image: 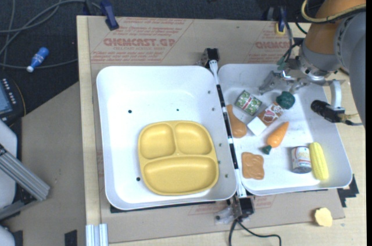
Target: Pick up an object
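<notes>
- Carrot (278, 135) – mid right bin (337, 149), tilted, w/ can (300, 159) & corn (318, 161) toward near-right corner.
- Gripper (282, 82) at bin's far edge, above teal ball (285, 100); finger state: can't tell.
- Yellow tray (176, 157) in left bin (116, 123).

Divided plate (177, 157) in left bin (116, 93); carrot (278, 134), can (301, 159), corn (319, 161) in right bin (337, 140).
</notes>
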`<state>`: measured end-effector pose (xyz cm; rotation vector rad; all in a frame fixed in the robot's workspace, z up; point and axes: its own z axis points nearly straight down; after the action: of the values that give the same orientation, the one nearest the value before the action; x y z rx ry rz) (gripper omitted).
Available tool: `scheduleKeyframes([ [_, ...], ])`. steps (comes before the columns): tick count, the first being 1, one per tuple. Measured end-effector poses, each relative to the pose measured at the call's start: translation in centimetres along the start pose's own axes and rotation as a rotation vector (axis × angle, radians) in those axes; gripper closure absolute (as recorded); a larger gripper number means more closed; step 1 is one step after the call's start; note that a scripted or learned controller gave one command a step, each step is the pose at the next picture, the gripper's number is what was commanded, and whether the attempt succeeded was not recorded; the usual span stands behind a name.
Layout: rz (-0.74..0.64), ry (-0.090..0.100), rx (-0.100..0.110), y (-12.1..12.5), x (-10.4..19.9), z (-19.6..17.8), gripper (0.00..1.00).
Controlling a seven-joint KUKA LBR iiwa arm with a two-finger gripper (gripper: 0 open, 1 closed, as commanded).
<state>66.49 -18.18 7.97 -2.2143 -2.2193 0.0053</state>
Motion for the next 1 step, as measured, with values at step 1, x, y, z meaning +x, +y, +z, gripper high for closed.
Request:
scheduleKeyframes([
  [1, 0.005, -0.002, -0.003, -3.35, -2.03, -0.51, 0.0],
])
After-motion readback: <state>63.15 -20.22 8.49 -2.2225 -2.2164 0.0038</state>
